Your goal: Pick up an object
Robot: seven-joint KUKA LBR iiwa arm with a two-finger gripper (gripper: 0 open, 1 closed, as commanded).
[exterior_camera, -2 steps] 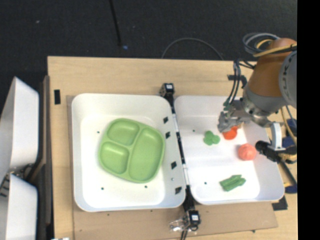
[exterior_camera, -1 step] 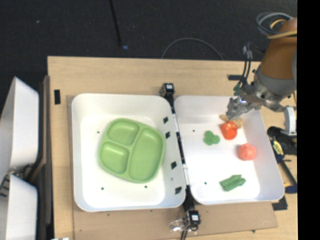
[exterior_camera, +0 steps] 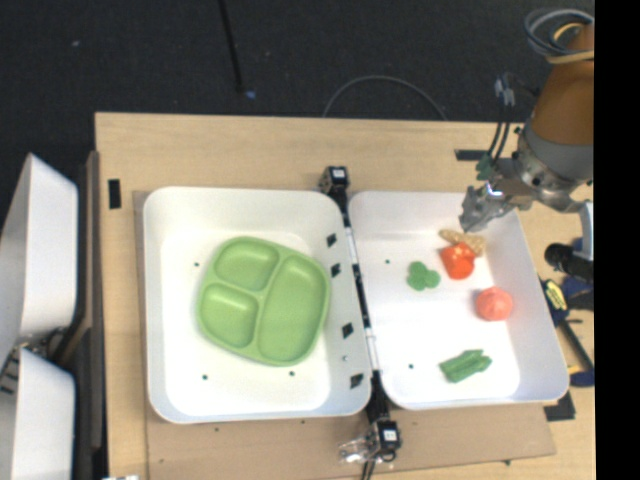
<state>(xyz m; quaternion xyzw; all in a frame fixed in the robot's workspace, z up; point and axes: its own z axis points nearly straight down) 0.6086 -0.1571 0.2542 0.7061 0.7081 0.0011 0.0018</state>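
The gripper (exterior_camera: 478,214) hangs over the right bin's (exterior_camera: 400,368) far edge; whether it grips anything, I cannot tell. Just beneath it lies a small tan piece (exterior_camera: 462,237), lengthwise left-right, touching a glossy red tomato (exterior_camera: 459,260). The left bin holds a smooth green plate (exterior_camera: 264,299).

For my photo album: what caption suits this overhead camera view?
Robot hand hovers above toy foods in the right white bin; a green divided plate lies in the left bin.
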